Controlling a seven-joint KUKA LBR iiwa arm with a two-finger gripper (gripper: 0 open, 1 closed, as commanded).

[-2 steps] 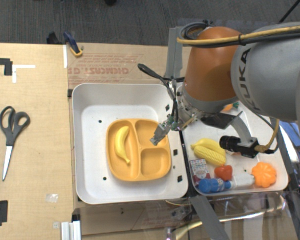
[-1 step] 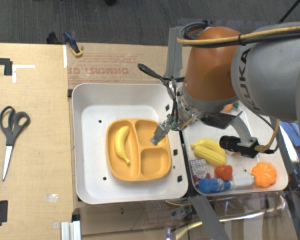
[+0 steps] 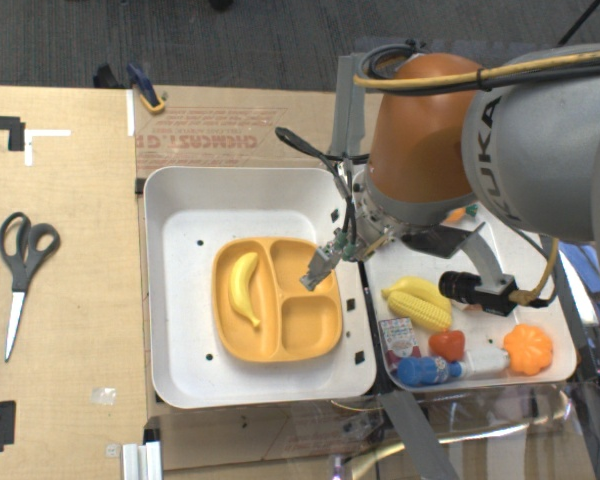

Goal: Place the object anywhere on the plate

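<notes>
A yellow-orange divided plate [image 3: 305, 325] lies in the left white bin [image 3: 170, 298]. A yellow banana [image 3: 243, 286] rests in the plate's long left compartment. My gripper [image 3: 318, 268] reaches in from the right and hangs low over the plate's upper right compartment, close to its right rim. Its grey tip points down and to the left. The view does not let me see anything held in it. The arm's orange band and grey body cover the top of the right bin.
The right bin [image 3: 485, 328] holds a yellow corn cob [image 3: 417, 303], a red item [image 3: 446, 345], a blue item [image 3: 420, 371], a small orange pumpkin [image 3: 528, 348] and a printed card [image 3: 398, 335]. Scissors [image 3: 22, 258] lie on the bench at far left.
</notes>
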